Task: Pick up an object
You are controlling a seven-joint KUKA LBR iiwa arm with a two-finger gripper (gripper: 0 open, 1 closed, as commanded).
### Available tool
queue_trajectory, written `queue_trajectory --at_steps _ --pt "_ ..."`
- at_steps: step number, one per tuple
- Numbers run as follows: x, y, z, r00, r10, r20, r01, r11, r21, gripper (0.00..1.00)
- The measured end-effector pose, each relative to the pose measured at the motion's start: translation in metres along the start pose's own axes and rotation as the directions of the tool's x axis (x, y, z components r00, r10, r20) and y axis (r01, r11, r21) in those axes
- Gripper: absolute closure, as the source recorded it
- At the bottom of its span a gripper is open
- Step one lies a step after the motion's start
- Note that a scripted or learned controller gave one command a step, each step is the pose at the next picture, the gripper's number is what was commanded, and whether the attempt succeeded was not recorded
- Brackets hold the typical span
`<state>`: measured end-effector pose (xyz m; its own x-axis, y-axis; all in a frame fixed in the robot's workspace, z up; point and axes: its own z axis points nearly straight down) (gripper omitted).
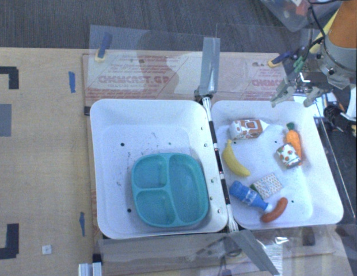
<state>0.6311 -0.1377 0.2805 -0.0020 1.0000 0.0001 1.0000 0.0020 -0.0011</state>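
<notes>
Gripper [296,92] hangs above the far right corner of the right bin [331,209], fingers spread apart, nothing between them; arm comes in from the upper right. Right bin holds a banana [234,160] by its left wall, a small carton [248,129] just beyond it, a carrot [293,140] touching a patterned cup [287,156], a blue bottle [247,195], a checkered packet [267,184] just beside the bottle, a sausage [274,210] near the front; all well apart from the gripper. Left bin [109,131] holds a teal divided plate [169,190] at front right.
</notes>
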Motion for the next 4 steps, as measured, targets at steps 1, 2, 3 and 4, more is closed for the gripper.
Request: queue_trajectory --at_steps 1,2,3,4 --pt "-0.072 -0.031 0.087 1.0 0.026 0.001 -0.026 1.0 0.0 0.0" --pt "-0.073 -0.029 0.183 1.0 -0.026 -0.002 0.026 1.0 -0.008 0.0" --pt "-0.077 -0.03 0.174 1.0 -0.022 0.002 0.022 1.0 -0.008 1.0" --pt "-0.038 0.006 0.09 0.997 -0.083 0.002 0.083 0.997 -0.005 1.0"
